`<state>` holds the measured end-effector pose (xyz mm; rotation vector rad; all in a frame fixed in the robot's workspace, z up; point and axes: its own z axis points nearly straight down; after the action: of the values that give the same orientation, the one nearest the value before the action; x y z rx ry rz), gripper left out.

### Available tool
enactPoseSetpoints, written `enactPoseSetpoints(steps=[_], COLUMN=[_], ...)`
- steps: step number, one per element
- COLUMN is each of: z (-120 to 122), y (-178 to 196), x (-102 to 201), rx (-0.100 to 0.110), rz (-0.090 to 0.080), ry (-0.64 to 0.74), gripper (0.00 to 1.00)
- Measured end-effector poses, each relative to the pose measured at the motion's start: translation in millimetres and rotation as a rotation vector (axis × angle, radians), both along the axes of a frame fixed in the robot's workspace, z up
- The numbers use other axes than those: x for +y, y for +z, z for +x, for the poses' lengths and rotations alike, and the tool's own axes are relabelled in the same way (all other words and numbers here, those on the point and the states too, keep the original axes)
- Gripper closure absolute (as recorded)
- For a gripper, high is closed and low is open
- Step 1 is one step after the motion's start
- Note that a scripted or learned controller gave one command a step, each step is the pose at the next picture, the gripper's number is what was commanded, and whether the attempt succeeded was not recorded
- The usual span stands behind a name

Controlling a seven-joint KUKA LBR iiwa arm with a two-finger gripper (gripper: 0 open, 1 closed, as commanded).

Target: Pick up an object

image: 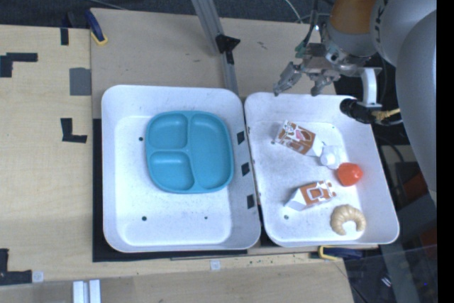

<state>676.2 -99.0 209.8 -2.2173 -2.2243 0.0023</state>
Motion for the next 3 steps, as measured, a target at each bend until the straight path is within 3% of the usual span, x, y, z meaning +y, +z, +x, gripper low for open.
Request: enactPoseSetpoints(steps=[1, 3], z=[0, -6], y=[0, -109], x=[0, 2], rx=[0.0, 0.006], rz=[0.0, 0.0], ry=[0.0, -0.001], gripper=[0.0, 0.0])
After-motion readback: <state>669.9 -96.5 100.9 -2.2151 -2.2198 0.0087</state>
